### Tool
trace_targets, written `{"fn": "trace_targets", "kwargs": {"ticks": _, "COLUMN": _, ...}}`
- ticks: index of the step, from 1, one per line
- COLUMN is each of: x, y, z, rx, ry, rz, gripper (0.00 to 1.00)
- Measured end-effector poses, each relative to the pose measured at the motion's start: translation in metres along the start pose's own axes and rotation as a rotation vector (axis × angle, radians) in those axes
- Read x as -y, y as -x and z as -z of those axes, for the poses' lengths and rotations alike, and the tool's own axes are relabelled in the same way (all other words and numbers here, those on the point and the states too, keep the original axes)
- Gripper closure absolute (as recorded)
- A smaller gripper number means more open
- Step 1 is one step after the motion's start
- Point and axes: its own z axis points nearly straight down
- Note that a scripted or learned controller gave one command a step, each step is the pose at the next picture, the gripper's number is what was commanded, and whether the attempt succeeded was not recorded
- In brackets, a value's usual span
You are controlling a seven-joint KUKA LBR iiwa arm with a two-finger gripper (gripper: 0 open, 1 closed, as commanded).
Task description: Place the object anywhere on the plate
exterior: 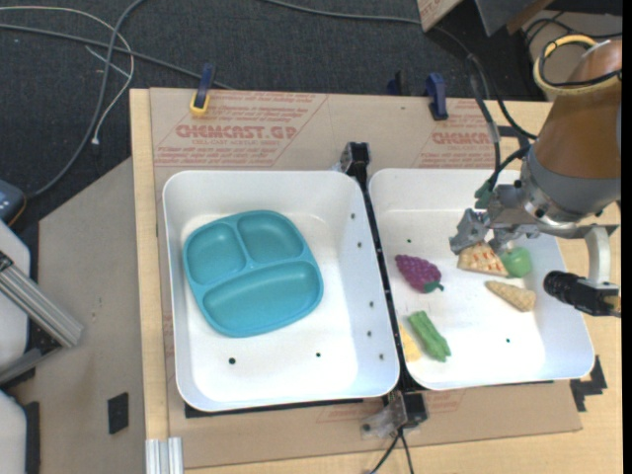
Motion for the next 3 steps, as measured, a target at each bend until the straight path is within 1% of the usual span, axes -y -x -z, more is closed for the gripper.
{"fn": "trace_targets", "kwargs": {"ticks": 1, "x": -0.001, "y": -0.048, "z": 0.003, "rx": -0.001, "ry": -0.003, "rz": 0.000, "gripper": 1.00}}
{"fn": "trace_targets", "kwargs": {"ticks": 2, "x": -0.009, "y": -0.098, "z": 0.009, "rx": 0.000, "ry": -0.001, "rz": -0.002, "gripper": 1.00}}
{"fn": "trace_targets", "kwargs": {"ticks": 3, "x": -0.015, "y": -0.154, "z": 0.009, "rx": -0.001, "ry": -0.001, "rz": 0.001, "gripper": 1.00}}
